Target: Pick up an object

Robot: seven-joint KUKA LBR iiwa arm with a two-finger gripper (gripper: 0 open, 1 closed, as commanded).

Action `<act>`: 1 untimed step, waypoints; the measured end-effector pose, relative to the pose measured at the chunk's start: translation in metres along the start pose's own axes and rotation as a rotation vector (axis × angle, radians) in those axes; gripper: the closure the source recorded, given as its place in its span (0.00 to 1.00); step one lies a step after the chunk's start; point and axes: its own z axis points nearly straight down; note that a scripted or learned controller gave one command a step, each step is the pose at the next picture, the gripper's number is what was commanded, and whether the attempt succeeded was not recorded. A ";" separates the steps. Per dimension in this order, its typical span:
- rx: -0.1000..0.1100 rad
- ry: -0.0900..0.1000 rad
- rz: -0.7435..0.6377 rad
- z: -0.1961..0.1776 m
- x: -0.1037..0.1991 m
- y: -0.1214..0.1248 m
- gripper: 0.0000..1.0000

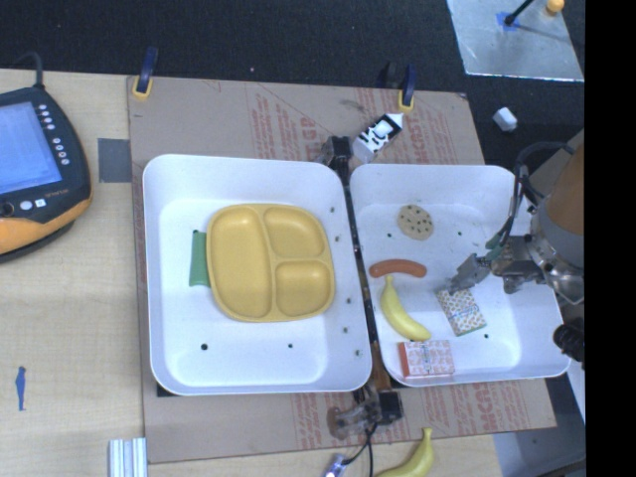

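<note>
Lowest in your view: a spare banana (415, 457) on the bench, outside the bins. Gripper (465, 278) sits in the right bin (497, 182), just above a patterned packet (462, 311); finger spread, cannot tell. Banana (400, 311), sausage (397, 268), cookie (415, 222) lie left of it.

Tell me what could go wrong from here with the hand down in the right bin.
The hand sits at the top edge of the flat patterned packet; a packet lying this flat may slip out of a pinch or just get pushed toward the bin wall. The banana, sausage and red box lie close by, so a sideways shove could knock them together.
</note>
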 end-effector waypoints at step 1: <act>0.002 -0.001 -0.002 0.077 -0.018 0.026 0.00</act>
